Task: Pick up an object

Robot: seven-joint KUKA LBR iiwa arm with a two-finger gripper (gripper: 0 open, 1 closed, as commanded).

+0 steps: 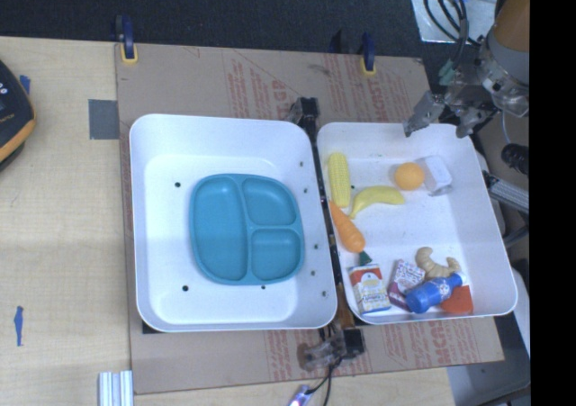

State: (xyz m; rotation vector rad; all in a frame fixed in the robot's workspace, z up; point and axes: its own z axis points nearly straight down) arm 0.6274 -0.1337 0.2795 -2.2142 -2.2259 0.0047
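My gripper (437,129) hangs over the far edge of the right bin (481,215), fingers spread open with nothing between them. Just below it in the bin lie an orange ball (409,176) and a pale block (438,175). A corn cob (338,179), a banana (376,199) and a carrot (347,229) lie along the bin's left side. At the near end sit a red-and-white carton (369,290), a small box (405,276), a blue bottle (434,292) and a tan peanut shape (436,260).
The left bin (153,215) holds a blue divided plate (247,227). Clamps (307,110) join the bins at the far and near ends. Black cables (445,8) loop behind the arm at the top right.
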